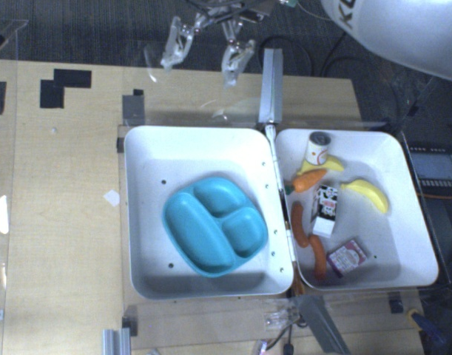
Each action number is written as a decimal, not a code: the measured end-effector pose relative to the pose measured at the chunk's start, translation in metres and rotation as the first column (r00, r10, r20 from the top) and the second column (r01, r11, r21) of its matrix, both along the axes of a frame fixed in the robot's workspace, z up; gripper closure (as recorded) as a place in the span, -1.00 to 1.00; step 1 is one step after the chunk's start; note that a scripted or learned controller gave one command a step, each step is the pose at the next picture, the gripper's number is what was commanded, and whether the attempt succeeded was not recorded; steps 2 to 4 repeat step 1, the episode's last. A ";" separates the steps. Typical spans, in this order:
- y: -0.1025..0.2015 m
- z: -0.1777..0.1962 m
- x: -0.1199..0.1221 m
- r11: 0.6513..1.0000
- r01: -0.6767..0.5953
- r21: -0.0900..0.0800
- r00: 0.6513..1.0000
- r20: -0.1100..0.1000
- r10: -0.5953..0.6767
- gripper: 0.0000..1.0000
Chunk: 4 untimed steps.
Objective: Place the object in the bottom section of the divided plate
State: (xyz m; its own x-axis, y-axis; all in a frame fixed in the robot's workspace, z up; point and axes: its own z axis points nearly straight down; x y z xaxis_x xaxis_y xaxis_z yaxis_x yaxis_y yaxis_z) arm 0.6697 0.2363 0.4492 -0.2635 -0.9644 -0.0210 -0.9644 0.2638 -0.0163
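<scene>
I see my hand hanging above the tabletop beyond the left bin, its two fingers spread apart with nothing between them. The blue divided plate lies in that bin, all three sections bare. In the right bin lie a banana, a carrot, a small can, a black-and-white carton, two sausages and a maroon packet; I cannot read their labels. The arm's casing shows "KU".
</scene>
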 end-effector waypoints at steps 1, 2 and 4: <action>-0.065 -0.051 0.000 1.000 0.006 -0.011 1.000 -0.012 -0.006 -1.00; -0.065 -0.051 0.000 1.000 0.006 -0.011 1.000 -0.012 -0.006 -1.00; -0.065 -0.051 0.000 1.000 0.006 -0.011 1.000 -0.012 -0.006 -1.00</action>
